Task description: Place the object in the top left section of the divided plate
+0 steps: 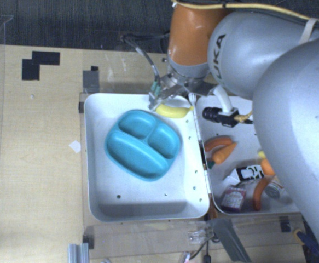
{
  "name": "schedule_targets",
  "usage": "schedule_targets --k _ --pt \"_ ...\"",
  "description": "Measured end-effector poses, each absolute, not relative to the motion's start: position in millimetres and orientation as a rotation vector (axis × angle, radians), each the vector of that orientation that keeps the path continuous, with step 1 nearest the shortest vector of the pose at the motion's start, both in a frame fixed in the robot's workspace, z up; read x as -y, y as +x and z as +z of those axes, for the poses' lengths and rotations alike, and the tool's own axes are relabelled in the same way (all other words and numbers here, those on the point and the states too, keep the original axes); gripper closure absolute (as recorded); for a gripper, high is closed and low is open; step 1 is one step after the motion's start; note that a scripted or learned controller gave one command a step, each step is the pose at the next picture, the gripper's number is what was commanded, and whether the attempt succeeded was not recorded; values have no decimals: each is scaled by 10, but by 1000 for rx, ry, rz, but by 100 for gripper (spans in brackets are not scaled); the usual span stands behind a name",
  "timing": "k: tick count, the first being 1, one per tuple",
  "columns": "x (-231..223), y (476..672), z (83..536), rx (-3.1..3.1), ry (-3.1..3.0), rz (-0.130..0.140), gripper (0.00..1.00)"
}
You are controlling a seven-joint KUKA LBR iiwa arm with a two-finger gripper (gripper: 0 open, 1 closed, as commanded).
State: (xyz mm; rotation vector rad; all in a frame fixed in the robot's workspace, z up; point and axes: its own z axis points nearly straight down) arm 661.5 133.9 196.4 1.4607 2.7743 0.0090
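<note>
**Gripper low over a yellow object at the far edge of the left bin**

Seen at the back of the left bin (93, 147): gripper (160, 96), hung below the orange band (195, 29) of the arm (268, 59), right at a yellow object (173, 111), perhaps a banana. Impossible to tell whether open or closed, or clamped on the yellow object; too blurred and partly covered by the wrist. Yellow object half hidden under the wrist, lying just beyond the blue divided plate (143, 144), near the plate's far rim, not in any section. Plate slanted in the bin, three sections visible, all bare blue.

In the right bin (216, 201), largely covered by the arm: two orange carrot-like pieces (220, 149), a black-and-white item (250, 173), a dark red packet (233, 199), other bits cut off by the arm's bulk. Black cylinder (219, 115) jutting beside the wrist.
</note>
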Motion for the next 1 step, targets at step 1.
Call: schedule_targets --k 1 --pt "-1560 6698 2350 -2844 1317 9 100"
